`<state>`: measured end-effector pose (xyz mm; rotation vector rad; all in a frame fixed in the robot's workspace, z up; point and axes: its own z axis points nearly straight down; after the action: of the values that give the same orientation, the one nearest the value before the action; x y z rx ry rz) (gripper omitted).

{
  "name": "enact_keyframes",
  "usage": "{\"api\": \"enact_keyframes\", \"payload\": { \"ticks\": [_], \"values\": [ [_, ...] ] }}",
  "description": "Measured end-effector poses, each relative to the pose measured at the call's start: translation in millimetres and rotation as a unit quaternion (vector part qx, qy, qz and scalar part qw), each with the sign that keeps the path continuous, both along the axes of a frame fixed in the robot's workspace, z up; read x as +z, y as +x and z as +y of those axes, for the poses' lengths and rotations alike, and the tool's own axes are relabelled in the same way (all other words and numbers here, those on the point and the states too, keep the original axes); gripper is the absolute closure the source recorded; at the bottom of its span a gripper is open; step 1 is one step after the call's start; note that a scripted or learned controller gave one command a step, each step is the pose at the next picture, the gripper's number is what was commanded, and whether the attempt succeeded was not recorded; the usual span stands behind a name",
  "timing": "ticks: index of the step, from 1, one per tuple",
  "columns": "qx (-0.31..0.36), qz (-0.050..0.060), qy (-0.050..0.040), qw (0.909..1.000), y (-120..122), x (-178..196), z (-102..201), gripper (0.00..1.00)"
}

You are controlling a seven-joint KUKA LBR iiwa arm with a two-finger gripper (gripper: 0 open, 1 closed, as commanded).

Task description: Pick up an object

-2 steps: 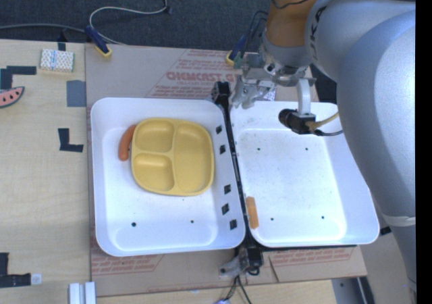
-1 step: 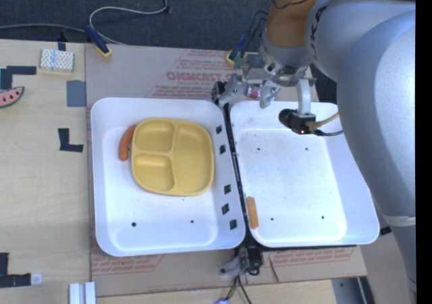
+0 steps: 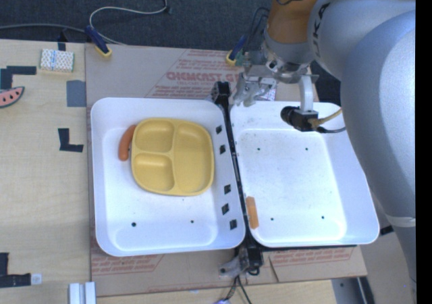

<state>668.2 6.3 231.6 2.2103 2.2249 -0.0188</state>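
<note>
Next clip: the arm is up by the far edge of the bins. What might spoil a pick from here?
The orange piece in the right bin lies tight against the divider wall, leaving the claw little room to close around it. The other orange piece in the left bin lies close against the yellow tray, so a descent there might strike the tray.

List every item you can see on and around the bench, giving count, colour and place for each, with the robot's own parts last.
Bins: 2, white, side by side on the bench.
Divided plate: 1, yellow, in the left bin.
Orange sticks: 2, one at the plate's left edge, one at the right bin's left wall.
Cardboard sheet: 1, brown, under the bins.
Sponge-like block: 1, pale, upper left of the bench.
Arm: 1, grey with an orange band.
Gripper: 1, over the right bin's far left corner.
</note>
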Motion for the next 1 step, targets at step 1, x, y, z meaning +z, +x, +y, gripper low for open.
{"api": "enact_keyframes", "payload": {
  "ticks": [1],
  "values": [
    [0.000,0.000,-0.0006,1.0000,0.0,-0.1,-0.3,0.00]
  ]
}}
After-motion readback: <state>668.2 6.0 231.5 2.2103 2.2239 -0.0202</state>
